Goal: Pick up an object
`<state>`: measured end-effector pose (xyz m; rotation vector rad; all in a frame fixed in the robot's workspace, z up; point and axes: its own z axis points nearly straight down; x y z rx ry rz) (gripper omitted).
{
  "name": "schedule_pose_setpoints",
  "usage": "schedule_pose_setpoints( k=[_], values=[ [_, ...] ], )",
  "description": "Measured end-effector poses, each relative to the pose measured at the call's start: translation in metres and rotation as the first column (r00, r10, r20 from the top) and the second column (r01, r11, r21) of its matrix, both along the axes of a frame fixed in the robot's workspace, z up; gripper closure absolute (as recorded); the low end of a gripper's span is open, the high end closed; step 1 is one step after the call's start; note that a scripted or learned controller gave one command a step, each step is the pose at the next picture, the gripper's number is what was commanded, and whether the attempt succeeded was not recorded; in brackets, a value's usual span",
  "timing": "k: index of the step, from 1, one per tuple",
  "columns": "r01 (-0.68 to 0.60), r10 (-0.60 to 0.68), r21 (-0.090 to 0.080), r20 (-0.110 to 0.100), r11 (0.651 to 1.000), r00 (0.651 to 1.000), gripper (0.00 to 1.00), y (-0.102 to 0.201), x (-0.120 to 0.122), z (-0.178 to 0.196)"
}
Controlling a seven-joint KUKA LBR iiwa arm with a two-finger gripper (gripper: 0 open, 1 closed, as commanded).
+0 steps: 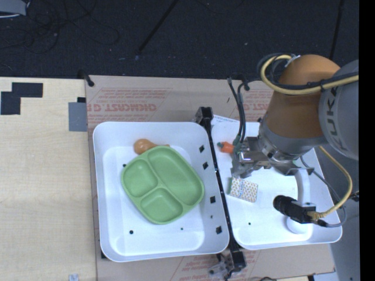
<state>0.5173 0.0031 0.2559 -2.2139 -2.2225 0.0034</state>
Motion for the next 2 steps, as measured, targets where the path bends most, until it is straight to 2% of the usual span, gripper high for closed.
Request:
schedule_pose_setpoints(
  k=[1, 2],
  values=[
    [-0.002, 0.002, 0.0, 0.001, 1.0, 1.0, 1.0, 0.047, -0.004, 0.001],
    [0.0, 0.0, -0.001, -0.001, 1.0, 1.0, 1.0, 0.09, -0.015, -0.014]
  ],
)
